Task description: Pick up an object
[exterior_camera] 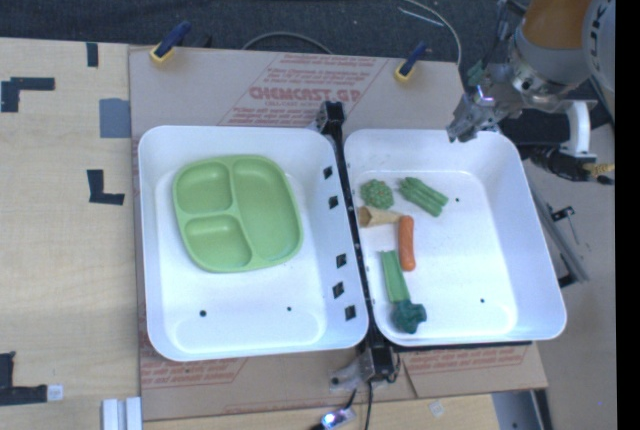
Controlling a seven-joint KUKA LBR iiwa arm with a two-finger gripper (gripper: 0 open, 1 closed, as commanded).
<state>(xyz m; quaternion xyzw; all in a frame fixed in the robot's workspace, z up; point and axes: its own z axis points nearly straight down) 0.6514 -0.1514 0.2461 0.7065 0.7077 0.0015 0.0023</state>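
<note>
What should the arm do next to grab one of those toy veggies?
Probably swing left and down over the right bin. The gripper hangs above that bin's far rim holding nothing, while the green pod and orange carrot lie toward the bin's left side.

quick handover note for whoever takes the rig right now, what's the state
Gripper: above the far rim of the right bin, holding nothing that can be seen.
Right bin: carrot, small broccoli, green bundle, long green stalk, small tan piece.
Left bin: green divided plate.
Done: nothing picked up.
Left: lower onto one item, grasp, lift.
</note>
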